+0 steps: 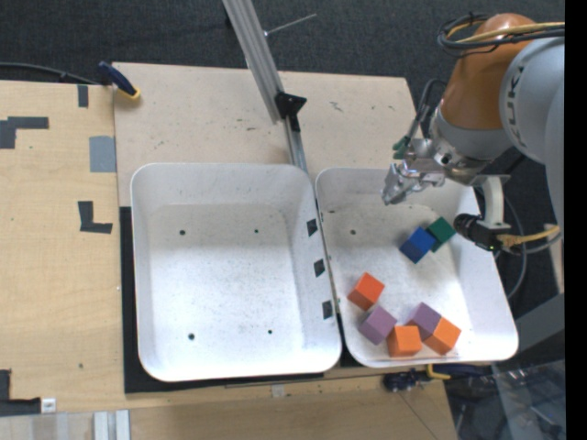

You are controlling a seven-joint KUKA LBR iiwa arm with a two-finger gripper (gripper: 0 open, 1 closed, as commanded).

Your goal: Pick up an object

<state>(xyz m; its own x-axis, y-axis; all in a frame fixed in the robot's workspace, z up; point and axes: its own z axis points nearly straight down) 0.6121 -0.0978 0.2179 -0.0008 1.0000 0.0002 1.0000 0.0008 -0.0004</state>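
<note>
A pale wooden worktop carries two shallow white plastic bins with rounded corners, side by side.

The left bin has a smooth, faintly speckled floor marked with four small dark dots.

The right bin holds seven small blocks, all matte cubes that look like foam:
- one blue block and one green block, touching each other near the bin's right wall
- three orange blocks: one alone near the middle of the bin, one and one near the front edge
- two purple blocks: one and one, clustered with the two front orange blocks

The robot arm, smooth grey with a glossy orange band, reaches in from the right. Its metal jaws hang over the back of the right bin, above and left of the blue and green blocks and apart from them. Nothing is seen between the jaws; whether they are apart or together cannot be told.

A long grey metal rail slants down from the top to the gap between the bins. Grey tape patches lie on the worktop at left. A blue and yellow clamp sits at the back left corner.
</note>
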